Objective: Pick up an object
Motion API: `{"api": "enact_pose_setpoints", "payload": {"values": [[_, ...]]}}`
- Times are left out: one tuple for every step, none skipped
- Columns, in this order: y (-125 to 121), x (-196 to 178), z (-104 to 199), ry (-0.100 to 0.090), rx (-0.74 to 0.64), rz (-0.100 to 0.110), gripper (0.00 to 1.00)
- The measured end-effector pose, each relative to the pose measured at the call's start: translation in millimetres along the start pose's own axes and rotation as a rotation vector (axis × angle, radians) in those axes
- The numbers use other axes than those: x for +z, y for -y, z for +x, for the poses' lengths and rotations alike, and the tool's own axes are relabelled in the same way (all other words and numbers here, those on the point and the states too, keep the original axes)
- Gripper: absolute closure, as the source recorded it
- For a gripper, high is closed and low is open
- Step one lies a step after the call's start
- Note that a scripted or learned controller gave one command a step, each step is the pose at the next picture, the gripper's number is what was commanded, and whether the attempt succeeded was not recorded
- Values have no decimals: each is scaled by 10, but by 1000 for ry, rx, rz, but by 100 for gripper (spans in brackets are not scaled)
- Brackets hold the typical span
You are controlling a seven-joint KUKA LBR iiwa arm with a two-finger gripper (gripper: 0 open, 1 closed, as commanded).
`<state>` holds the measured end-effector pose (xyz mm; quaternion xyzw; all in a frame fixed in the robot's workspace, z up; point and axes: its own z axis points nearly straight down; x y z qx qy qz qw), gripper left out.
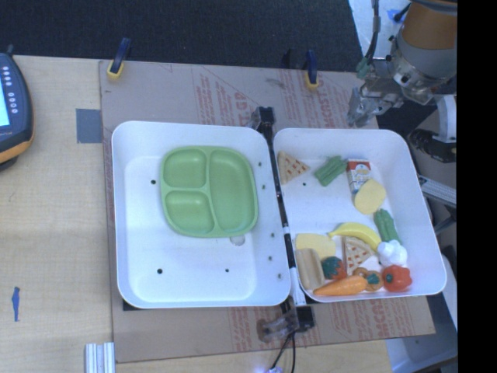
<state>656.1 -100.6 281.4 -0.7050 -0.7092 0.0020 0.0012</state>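
My gripper (363, 111) hangs above the far edge of the right bin (415, 179), beyond its back rim and over no toy. That bin holds several toy foods: a waffle wedge (291, 166), a green pod (331, 170), a small carton (358, 175), a yellow lemon (370, 196), a green cucumber (385, 224), a banana (355, 231), a cheese slice (314, 243), a carrot (340, 287) and a red tomato (397, 278). Nothing shows between the fingers.
The left bin (140, 274) holds a green divided plate (210, 190). A black clamp (265, 118) sits between the bins at the back. A blue clip (311, 67) and a yellow clip (118, 59) pin the cardboard. A handheld pendant (12, 103) lies at far left.
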Motion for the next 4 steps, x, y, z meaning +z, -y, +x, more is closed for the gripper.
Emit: {"api": "enact_pose_setpoints", "payload": {"values": [[129,-24,202,-1,0,0,100],[-9,41,40,1,4,-4,100],[-9,-60,419,-1,-1,-5,100],[165,286,198,1,4,2,100]]}}
